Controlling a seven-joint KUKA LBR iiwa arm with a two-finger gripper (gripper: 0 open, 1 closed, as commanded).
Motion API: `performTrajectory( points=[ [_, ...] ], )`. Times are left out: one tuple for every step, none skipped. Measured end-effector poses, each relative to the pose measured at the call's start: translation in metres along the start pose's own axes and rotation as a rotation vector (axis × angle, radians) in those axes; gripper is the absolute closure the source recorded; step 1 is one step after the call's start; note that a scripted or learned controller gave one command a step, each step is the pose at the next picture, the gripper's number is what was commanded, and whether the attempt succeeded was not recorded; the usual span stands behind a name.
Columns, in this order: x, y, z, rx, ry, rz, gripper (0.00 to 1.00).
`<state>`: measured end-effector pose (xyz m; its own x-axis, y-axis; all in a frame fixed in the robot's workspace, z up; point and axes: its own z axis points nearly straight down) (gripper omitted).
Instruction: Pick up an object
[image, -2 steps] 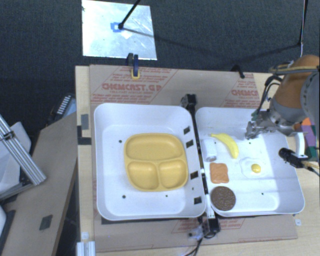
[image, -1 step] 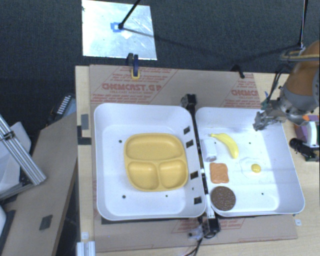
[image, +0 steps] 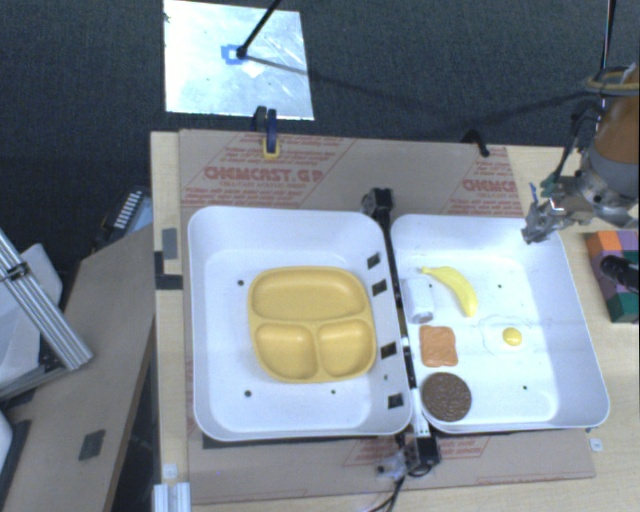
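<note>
Nothing is picked up yet; the whole job is ahead of me. My gripper (image: 537, 226) hangs over the far right corner of the right bin (image: 560, 300), and I take that bin as my landmark. Whether my fingers are apart or together I cannot tell at this size; what I can say is that nothing sits between them. The things I might take all lie toward the bin's left side, well apart from me. The banana (image: 452, 287) is a smooth, curved yellow piece near the bin's middle, with a small white cylinder (image: 422, 299) just beside it against the left wall. Nearer the front is a flat orange rectangle (image: 438, 346) with a toast-like grain, and in the front left corner a dark brown round disc (image: 447, 396), dimpled like a cookie. A fried egg (image: 506, 338), flat white with a yellow dome, lies near the middle of the floor and closest to me. The bin is glossy white plastic, shallow with rounded walls. To its left the left bin (image: 215, 260) holds a matte yellow divided plate (image: 308, 322).
</note>
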<state>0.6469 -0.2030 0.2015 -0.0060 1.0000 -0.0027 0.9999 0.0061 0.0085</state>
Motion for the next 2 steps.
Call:
performTrajectory(
  points=[
    [0.040,-0.017,0.000,0.007,0.004,-0.002,1.00],
    [0.094,-0.045,-0.005,0.009,0.005,-0.002,1.00]
  ],
)
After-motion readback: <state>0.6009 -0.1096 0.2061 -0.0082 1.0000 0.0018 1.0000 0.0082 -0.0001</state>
